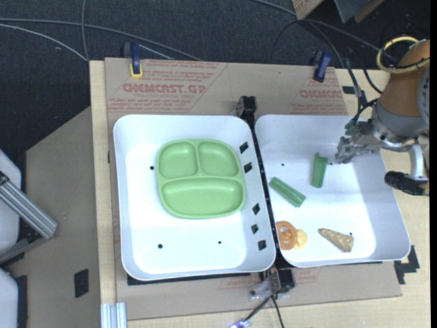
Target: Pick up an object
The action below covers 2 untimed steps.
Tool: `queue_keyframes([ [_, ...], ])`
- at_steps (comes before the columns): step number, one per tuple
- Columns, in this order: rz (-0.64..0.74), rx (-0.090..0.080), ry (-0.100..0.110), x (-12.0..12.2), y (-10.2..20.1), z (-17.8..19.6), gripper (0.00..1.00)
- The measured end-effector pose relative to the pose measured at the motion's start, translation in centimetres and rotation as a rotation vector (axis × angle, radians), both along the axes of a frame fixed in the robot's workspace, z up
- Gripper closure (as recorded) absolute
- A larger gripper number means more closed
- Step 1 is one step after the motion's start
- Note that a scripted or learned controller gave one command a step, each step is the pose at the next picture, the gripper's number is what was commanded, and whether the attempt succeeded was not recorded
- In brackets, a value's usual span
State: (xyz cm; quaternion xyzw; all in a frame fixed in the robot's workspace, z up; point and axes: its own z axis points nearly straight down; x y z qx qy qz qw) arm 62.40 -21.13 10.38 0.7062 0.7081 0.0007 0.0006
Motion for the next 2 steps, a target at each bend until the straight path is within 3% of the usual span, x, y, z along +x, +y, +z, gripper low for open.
queue_keyframes([
  [2,-0.001,-0.002,-0.006,-0.1,0.7,11.6,1.00],
])
